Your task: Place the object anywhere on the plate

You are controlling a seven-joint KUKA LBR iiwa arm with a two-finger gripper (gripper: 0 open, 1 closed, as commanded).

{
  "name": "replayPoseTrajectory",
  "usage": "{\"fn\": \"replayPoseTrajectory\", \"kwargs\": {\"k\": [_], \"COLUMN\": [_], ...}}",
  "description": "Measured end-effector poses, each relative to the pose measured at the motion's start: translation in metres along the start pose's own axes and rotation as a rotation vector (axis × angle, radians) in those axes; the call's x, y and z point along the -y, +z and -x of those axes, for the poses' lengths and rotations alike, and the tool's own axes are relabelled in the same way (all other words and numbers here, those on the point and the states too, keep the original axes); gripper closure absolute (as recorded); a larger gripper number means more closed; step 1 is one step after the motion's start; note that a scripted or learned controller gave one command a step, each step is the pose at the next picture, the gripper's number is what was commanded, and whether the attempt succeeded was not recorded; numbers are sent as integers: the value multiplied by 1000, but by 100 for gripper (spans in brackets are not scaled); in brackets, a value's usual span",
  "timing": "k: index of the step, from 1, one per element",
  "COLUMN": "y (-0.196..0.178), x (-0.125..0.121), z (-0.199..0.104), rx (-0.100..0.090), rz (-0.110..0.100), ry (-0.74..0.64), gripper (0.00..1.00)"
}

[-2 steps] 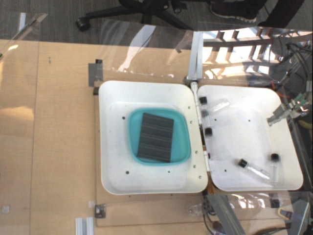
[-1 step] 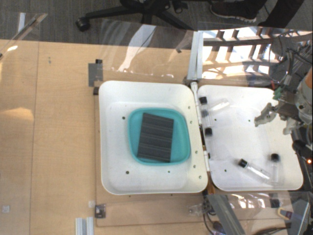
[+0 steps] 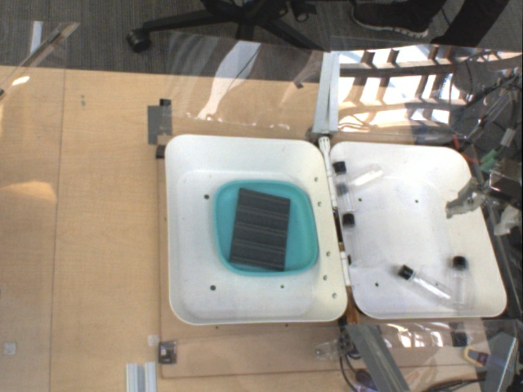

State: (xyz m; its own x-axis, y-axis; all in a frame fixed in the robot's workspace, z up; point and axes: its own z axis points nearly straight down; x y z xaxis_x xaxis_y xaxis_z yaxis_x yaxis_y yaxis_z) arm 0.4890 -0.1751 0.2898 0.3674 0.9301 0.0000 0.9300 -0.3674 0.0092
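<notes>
One dark ribbed block (image 3: 261, 229) on one teal plate (image 3: 306, 247) (left bin (image 3: 188, 292))

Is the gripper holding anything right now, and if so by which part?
Nothing is held. The dark ridged block lies flat on the teal plate in the left bin, away from the gripper.

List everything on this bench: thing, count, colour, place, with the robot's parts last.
white bins: two, white, side by side on the bench.
plate: one, teal, in the middle of the left bin.
ridged block: one, dark grey, lying flat on the plate.
clear tubes: about four, transparent with black caps, in the right bin; two near its left wall, two near its front right corner.
bench: one, light wood, under both bins.
office chair base: one, black, on the carpet beyond the bench.
gripper: one, grey, over the right bin's right edge.
</notes>
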Motion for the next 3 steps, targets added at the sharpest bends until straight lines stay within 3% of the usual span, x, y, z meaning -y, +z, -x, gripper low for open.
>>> {"fn": "replayPoseTrajectory", "kwargs": {"k": [1, 2, 3], "y": [-148, -147, -147], "x": [16, 12, 15], "z": [-46, -32, -43], "rx": [-2, -1, -1], "rz": [6, 3, 2], "ry": [268, 465, 686], "gripper": [0, 0, 0]}}
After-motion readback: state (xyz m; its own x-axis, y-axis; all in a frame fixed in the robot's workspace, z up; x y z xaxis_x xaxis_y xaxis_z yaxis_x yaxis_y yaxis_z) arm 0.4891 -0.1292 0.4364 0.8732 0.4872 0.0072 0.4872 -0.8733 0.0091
